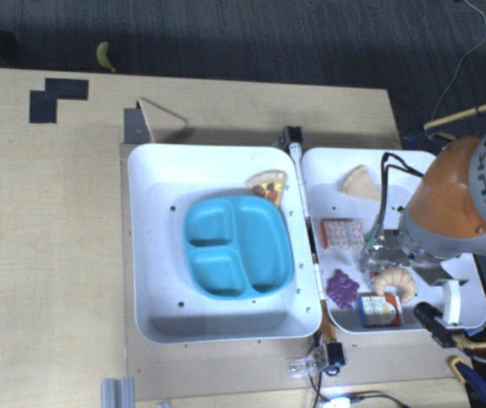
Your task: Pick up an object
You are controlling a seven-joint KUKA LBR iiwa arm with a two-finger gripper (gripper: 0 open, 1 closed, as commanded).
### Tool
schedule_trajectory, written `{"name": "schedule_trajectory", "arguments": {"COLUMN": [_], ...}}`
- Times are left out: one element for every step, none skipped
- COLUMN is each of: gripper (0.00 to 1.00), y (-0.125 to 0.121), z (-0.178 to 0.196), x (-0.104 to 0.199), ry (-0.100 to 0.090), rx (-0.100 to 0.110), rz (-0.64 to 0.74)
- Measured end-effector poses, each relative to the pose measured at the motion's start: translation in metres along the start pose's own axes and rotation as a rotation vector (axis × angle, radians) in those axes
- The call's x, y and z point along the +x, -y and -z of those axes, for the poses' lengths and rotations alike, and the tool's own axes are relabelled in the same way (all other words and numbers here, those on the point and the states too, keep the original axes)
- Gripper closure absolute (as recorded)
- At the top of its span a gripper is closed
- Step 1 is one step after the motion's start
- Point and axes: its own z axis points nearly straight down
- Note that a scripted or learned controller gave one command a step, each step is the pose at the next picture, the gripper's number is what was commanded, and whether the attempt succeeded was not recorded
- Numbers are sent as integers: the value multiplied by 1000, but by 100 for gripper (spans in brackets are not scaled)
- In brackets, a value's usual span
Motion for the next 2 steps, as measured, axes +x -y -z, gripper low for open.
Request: {"name": "schedule_trajectory", "arguments": {"gripper": [0, 100], "y": [0, -2], "z": [0, 11], "x": [0, 1], "ry": [0, 0], "rx": [0, -3], "rz": [0, 3]}}
